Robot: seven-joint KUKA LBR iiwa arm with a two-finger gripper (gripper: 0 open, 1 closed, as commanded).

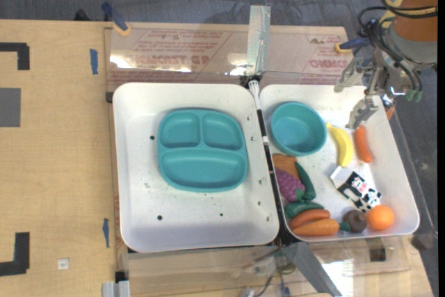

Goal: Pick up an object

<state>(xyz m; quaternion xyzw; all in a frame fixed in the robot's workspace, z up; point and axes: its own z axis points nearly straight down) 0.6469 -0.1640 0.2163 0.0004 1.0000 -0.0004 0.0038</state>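
The arm's gripper [368,104] hangs over the far right corner of the right bin [407,181], its fingers spread apart with nothing between them. Just below the fingertips, near the bin's right edge, lies an orange carrot [363,144], with a yellow banana [342,145] just beside it on the left. A teal bowl [297,127] sits in the bin's far left corner. Along the left edge, nearer the front, lie a brown piece of toy food [284,163], a purple bunch of grapes [289,182] and a dark green vegetable [303,188]. At the front edge sits a second carrot [311,219] with green leaves, then a brown round item [355,220] and an orange [380,218] in the front right corner. A black-and-white carton [357,188] lies between the banana and the orange. The left bin [132,170] holds a teal divided plate [203,149] near its middle. Both bins rest on the worktop [49,149].
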